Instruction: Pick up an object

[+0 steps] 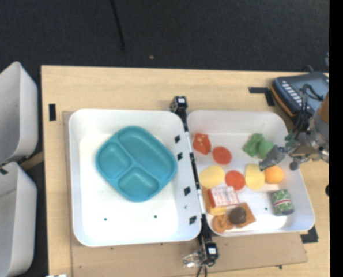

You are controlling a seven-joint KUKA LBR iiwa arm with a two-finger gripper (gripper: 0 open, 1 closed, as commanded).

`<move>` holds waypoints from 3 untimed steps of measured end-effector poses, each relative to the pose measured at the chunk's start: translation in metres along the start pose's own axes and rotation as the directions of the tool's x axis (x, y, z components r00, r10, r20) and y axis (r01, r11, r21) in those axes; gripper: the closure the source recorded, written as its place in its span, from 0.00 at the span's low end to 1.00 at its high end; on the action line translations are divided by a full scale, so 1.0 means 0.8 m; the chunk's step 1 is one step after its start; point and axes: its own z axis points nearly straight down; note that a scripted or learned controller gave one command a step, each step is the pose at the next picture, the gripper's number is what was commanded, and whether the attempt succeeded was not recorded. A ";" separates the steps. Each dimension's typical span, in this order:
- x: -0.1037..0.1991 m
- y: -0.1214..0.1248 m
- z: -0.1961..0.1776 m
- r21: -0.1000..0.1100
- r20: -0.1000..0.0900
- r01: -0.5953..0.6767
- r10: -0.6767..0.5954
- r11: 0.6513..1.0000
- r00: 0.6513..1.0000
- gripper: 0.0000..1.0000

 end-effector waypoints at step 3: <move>0.010 -0.015 0.141 -0.002 0.000 0.000 0.000 1.000 1.000 0.00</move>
